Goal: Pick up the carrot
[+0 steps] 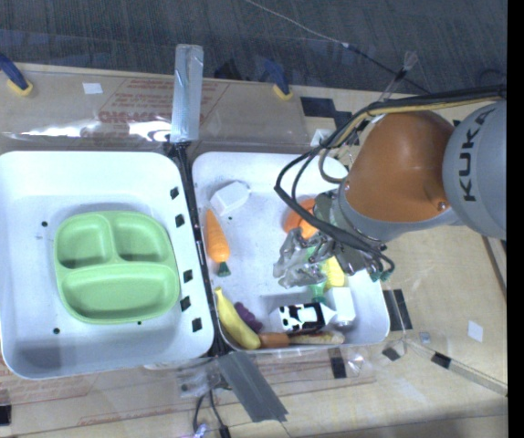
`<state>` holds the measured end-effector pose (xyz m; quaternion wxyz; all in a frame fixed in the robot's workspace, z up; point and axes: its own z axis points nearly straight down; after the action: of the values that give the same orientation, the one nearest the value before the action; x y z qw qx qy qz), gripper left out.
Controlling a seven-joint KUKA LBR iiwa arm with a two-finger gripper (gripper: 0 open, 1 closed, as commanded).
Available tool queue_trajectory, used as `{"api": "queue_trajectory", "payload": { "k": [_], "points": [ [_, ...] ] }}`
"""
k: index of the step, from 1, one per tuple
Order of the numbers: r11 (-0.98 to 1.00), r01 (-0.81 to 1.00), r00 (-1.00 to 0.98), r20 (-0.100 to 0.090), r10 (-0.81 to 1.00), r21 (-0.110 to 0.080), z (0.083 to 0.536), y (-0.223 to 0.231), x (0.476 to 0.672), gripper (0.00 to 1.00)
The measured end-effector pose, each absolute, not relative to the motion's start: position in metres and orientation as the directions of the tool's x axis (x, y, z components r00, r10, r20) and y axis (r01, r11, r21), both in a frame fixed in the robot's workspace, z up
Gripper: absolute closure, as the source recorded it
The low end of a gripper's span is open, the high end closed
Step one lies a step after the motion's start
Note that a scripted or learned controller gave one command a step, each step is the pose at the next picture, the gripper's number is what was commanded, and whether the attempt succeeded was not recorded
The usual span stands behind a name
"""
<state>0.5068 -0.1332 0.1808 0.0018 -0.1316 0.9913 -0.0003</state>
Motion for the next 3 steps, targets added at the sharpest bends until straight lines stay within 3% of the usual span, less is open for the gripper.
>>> {"api": "queue_trajectory", "payload": {
  "k": [1, 2, 3],
  "points": [
    [0.965, -0.261, -0.965, -0.001, -0.261, 0.000, 0.179, -0.133, 0.506, 0.00],
    [0.996, -0.086, -0.996, 0.003, -0.086, 0.002, 0.108, -0.156, 0.543, 0.00],
    [0.970, 0.242, -0.970, -0.002, 0.242, 0.000, 0.092, -0.146, 0.562, 0.00]
  ]
}}
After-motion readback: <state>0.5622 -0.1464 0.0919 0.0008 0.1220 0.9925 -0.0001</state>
